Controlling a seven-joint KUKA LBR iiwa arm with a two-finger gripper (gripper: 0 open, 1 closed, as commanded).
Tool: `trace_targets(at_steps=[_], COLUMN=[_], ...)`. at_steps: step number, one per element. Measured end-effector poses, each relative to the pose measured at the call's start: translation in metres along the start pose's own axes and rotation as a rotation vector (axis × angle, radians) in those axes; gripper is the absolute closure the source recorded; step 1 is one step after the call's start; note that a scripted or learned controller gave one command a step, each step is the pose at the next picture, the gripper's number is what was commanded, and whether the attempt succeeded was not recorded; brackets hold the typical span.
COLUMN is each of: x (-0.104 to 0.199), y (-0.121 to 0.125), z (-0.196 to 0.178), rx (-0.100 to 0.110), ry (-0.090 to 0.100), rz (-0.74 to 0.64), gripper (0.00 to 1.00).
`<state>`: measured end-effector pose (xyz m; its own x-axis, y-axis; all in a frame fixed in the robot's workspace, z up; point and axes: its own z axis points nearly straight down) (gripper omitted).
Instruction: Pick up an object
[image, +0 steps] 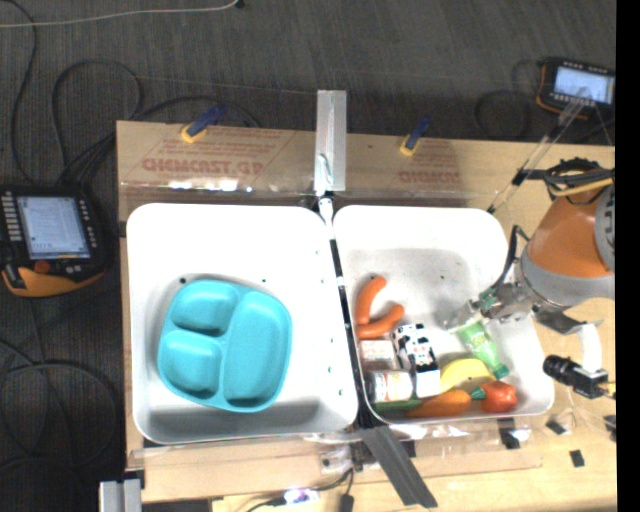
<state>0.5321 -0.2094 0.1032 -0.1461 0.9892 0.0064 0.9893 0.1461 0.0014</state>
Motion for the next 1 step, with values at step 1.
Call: trace_targets(at_steps=[1], x=[0.0292], y=[-0.0039], z=[-0.0982], rx=[0.003], ry=[-0.005], rz=[-0.055], gripper=[1.0])
